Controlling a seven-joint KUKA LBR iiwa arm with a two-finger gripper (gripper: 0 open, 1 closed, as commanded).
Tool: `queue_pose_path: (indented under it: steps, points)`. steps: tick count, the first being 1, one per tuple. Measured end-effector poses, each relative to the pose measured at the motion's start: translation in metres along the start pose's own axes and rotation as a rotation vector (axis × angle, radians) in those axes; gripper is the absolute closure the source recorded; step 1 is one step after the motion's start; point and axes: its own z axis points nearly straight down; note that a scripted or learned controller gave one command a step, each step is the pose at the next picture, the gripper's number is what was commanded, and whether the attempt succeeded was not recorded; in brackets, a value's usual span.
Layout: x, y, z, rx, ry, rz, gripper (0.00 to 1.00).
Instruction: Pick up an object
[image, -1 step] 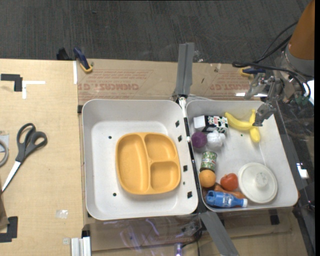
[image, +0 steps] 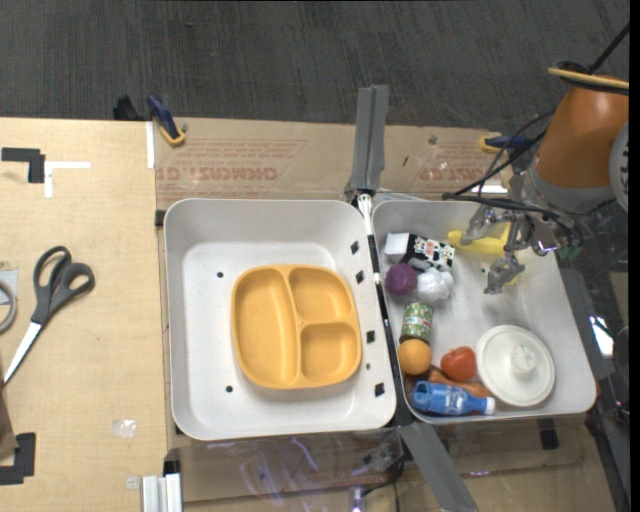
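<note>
My gripper (image: 507, 258) hangs over the back right part of the right bin (image: 570, 300), under the orange-banded wrist. A yellow banana-like toy (image: 477, 243) lies right beside it on its left, touching or partly under it. Whether it is gripped I cannot tell. To the left lie a black-and-white toy (image: 431, 251), a small white block (image: 397, 244), a purple ball (image: 400, 279) and a white crumpled piece (image: 435, 286). Nearer the front are a green can (image: 417, 321), an orange (image: 414, 356), a red tomato (image: 458, 363), a white round bowl (image: 515, 366) and a blue bottle (image: 451, 401).
The left bin (image: 195, 300) holds a yellow divided plate (image: 297, 326). A grey divider post (image: 368, 140) rises between the bins at the back. Scissors (image: 50, 287) lie on the wooden bench at the left, and a blue clamp (image: 165, 118) sits at the cardboard's back corner.
</note>
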Motion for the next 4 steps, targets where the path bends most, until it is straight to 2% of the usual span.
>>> queue_pose_path:
  steps: [1,2,3,4]
  points:
    - [-0.002,-0.030,0.012,-0.009,0.015,0.055,0.00]
    - [-0.008,-0.031,-0.002,0.005,-0.013,0.055,1.00]
    - [-0.009,0.000,0.016,0.000,0.001,0.404,1.00]
    - [0.077,0.029,0.017,0.000,0.004,0.518,1.00]
